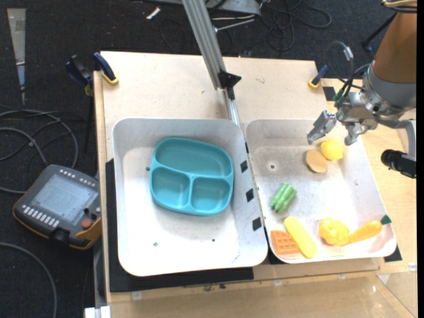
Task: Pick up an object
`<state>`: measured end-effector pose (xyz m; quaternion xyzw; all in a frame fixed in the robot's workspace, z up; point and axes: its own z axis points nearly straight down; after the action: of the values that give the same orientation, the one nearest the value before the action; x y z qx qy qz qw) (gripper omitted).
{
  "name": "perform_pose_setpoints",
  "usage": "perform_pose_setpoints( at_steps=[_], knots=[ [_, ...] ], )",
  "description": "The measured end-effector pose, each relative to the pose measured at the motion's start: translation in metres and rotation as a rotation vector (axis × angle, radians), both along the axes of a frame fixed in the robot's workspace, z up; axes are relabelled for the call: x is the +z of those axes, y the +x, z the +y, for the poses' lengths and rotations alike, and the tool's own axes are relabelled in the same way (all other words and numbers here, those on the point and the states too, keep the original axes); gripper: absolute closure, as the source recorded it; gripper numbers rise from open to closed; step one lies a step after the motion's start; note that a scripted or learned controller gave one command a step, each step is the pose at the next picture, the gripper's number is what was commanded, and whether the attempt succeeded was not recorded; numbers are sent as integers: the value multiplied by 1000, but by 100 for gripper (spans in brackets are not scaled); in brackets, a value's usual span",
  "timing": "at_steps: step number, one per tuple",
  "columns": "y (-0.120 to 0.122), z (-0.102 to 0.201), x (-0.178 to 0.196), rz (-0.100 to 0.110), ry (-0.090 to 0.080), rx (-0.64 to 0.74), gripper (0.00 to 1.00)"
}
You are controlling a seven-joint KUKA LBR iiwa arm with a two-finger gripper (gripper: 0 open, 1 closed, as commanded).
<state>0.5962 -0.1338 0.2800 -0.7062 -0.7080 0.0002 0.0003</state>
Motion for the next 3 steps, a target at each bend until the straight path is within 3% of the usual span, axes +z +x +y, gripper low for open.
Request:
perform_pose_setpoints(
  at_steps=[1,3],
  knots=[
    [0,0,0,0,0,-1,0],
    [11,4,-100,5,0,-2,0]
  ],
)
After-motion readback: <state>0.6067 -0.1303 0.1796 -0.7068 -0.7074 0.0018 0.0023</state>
